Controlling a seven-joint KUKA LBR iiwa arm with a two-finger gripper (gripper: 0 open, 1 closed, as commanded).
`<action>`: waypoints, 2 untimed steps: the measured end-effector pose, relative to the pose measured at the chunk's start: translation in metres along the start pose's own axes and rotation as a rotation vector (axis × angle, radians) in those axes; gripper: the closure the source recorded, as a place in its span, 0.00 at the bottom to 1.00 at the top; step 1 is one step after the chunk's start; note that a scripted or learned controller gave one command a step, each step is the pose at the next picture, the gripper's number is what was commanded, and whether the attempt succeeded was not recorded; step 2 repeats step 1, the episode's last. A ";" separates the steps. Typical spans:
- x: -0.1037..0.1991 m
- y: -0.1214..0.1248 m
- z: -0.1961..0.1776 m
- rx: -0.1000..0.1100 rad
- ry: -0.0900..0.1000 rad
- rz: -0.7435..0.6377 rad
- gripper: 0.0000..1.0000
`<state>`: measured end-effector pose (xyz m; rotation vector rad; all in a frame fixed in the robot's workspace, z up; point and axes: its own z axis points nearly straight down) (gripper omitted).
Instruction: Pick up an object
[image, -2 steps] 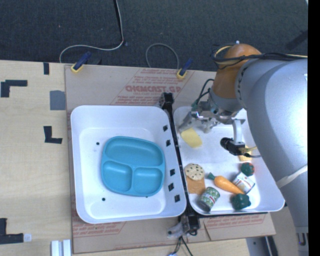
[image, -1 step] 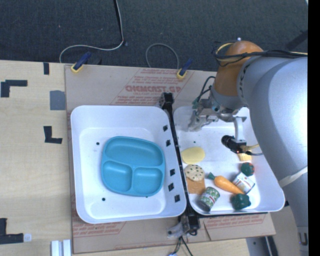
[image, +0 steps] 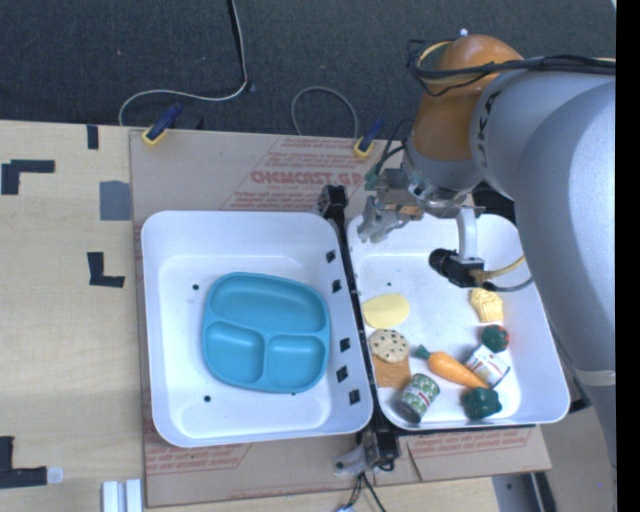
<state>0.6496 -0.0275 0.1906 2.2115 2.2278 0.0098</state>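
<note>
Gripper (image: 375, 225) hangs over right bin's (image: 535, 330) far-left corner, finger state indiscernible, well apart from toy food clustered near carrot (image: 455, 368).

right bin (image: 535, 330) crowded, blue tray (image: 265, 333) fills left bin (image: 160, 300)

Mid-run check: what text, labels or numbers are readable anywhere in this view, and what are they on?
"CHEMCAST GP": red print on the brown sheet under the bins, about as far as I can make it out; the same print repeats across the sheet, the rest too faint to read.
Label on the small can in the right bin: too small to read.
Label on the little red-and-white container: too blurred to read.
</note>
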 end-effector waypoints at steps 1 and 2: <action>-0.076 0.019 -0.021 0.003 -0.006 0.011 1.00; -0.076 0.019 -0.021 0.003 -0.006 0.011 1.00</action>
